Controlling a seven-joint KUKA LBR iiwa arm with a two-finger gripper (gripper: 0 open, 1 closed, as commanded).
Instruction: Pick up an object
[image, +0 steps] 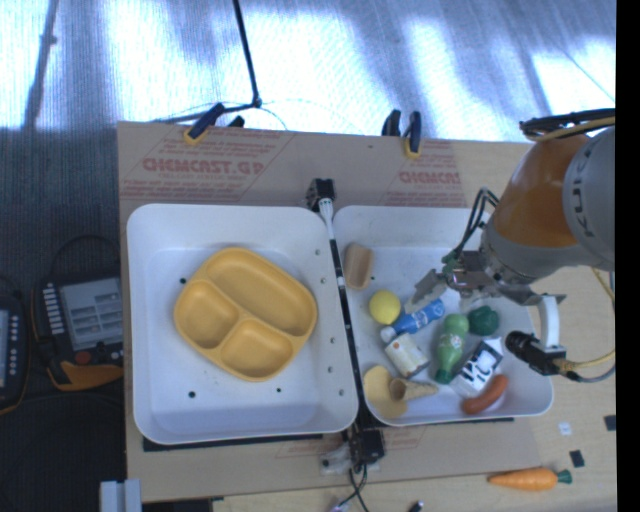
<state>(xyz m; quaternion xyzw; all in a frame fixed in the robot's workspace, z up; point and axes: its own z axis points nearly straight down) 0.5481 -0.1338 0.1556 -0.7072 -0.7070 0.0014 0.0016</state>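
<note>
My gripper hangs low over the middle of the right bin, just above the blue-and-white bottle and to the right of the yellow ball. Nothing is visibly held in it. Close by lie a green bottle, a dark green round thing, a small white carton, a black-and-white packet, a red sausage, an ice-cream cone and a tan piece near the bin's left wall.
The left bin holds a yellow divided plate. An orange carrot lies on the bench outside the bins at the front right. Clamps sit on the far edge of the board.
</note>
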